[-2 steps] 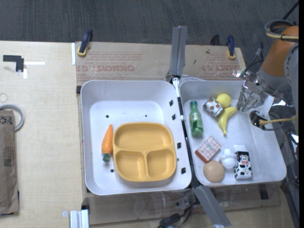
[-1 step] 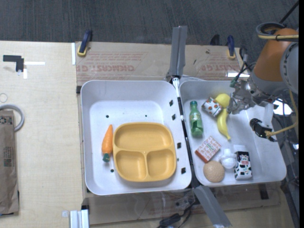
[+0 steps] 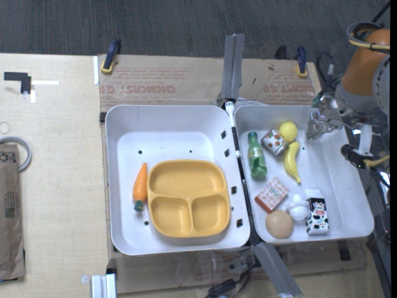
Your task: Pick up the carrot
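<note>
The carrot [image 3: 141, 185] lies in the left bin [image 3: 124, 129], at the frame's lower left of center, wedged lengthwise between the bin's left wall and a yellow divided tray [image 3: 188, 198]; its green end points toward the bottom of the frame. Sitting right beside the tray's edge, it leaves little room on that side, so I judge a grasp from above along its free flanks would be easier.

The gripper [image 3: 315, 126] hangs at the upper right of the right bin [image 3: 353, 191], well apart from the carrot; whether it is spread or closed I cannot tell. Nothing is seen in it.

The right bin holds the clutter: a green bottle [image 3: 256, 156], a can [image 3: 273, 141], a lemon [image 3: 288, 130], a banana [image 3: 292, 161], a small box [image 3: 271, 195], a round bun-like ball [image 3: 280, 223] and a milk carton [image 3: 317, 216].

The bins rest on cardboard [image 3: 186, 79] clamped at the top; pale wood bench [image 3: 49, 166] spreads left, dark carpet [image 3: 155, 11] above.
</note>
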Tool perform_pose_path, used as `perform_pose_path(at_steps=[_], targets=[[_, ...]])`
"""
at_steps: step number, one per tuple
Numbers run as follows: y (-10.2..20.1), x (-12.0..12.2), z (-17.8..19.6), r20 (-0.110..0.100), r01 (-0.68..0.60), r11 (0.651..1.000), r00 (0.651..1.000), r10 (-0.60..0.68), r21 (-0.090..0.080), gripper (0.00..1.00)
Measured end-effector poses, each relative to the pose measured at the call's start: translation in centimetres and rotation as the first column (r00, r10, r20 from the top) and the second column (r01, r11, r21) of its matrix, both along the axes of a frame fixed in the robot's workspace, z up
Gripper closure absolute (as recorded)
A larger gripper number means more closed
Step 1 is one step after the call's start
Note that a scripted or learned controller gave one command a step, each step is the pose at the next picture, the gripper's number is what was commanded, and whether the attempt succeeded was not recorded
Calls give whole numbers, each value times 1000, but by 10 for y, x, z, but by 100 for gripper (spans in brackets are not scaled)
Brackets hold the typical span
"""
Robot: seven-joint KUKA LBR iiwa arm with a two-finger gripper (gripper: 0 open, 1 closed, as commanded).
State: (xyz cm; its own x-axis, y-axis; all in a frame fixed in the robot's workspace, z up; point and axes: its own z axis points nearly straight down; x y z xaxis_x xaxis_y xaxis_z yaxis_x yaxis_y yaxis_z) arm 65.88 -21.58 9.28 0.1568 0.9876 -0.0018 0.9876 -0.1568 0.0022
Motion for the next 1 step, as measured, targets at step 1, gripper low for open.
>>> perform_pose_path(at_steps=[1], targets=[[1, 1, 0, 0, 374, 927, 927, -374, 1, 100]])
